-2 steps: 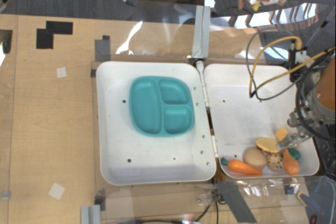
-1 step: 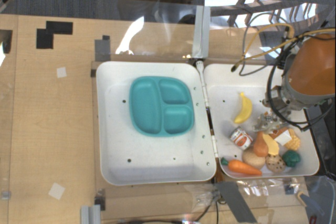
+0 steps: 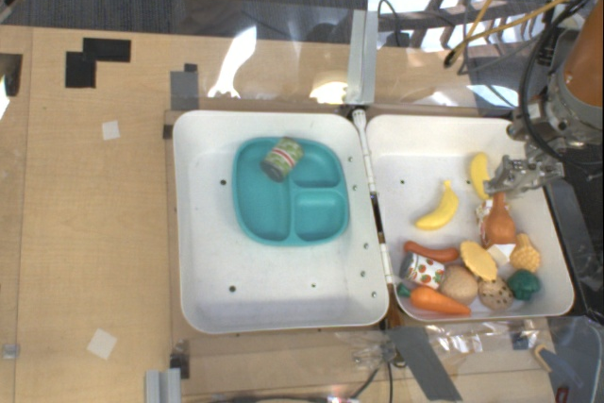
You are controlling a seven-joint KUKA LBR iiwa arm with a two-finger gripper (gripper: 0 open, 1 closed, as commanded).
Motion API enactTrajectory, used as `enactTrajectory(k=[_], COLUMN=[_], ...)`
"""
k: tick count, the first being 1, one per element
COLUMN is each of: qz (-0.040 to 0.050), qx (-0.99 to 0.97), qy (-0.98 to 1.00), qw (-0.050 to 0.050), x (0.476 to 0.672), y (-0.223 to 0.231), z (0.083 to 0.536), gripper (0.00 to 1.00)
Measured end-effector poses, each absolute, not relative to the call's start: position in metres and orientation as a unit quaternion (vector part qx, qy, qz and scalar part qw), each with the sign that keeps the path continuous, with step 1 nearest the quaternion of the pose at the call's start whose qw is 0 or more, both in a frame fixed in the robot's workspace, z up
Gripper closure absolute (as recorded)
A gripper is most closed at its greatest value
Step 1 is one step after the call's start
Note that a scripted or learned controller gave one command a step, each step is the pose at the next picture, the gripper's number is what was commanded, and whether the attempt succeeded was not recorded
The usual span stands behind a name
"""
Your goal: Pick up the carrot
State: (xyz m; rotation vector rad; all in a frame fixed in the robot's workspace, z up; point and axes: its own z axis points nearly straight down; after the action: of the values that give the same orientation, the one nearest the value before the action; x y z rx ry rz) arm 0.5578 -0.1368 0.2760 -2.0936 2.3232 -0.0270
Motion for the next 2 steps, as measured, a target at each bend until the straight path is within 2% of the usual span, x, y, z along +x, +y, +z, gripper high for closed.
enactTrajectory(k=[1,2], qz=[-0.0069,-0.0066], qx=[-0.662,-0.664], qy=[0.749,0.748], qw=[0.005,0.009], x=[0.5991,0.6015], y=[-0.2073,-0.2031], z=[0.3930,0.4018], gripper=[1.00,1.00])
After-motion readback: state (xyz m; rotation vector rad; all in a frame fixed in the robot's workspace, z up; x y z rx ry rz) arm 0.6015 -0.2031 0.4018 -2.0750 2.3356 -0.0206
